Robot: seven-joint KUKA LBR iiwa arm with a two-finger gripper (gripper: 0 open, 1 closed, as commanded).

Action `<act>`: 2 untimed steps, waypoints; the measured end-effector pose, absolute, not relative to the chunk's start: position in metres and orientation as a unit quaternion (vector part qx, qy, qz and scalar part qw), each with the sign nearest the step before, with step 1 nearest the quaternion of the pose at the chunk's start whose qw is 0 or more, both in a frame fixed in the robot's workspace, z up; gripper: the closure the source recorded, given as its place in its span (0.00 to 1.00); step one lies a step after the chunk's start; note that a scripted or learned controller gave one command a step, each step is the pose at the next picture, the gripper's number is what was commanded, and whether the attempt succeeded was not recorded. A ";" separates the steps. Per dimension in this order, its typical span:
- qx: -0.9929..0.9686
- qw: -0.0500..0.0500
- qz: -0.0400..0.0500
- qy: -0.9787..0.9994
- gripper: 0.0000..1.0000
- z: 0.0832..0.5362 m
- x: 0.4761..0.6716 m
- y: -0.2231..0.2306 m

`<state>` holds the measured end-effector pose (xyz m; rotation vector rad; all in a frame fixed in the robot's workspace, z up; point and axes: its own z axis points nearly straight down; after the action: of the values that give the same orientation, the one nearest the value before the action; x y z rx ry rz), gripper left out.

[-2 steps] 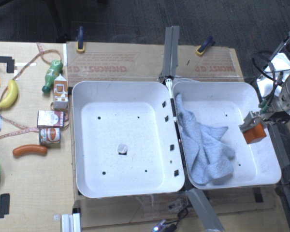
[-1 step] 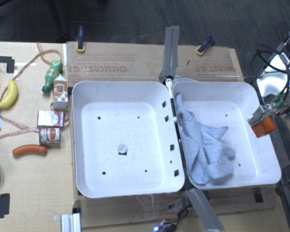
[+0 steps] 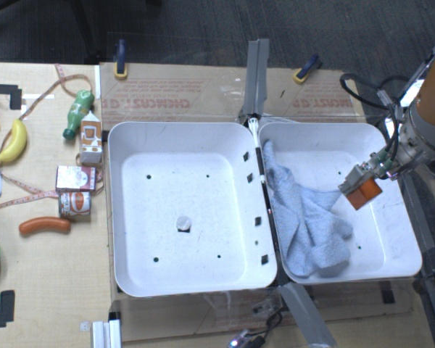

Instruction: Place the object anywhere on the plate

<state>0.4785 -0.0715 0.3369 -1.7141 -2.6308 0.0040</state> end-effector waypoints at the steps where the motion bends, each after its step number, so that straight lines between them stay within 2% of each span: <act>1: -0.500 -0.001 0.001 -0.866 1.00 0.364 0.478 -0.105; 2: -0.440 0.001 0.001 -0.898 1.00 0.356 0.479 -0.038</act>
<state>0.4787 -0.0377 0.3564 -1.3806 -2.8208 0.0030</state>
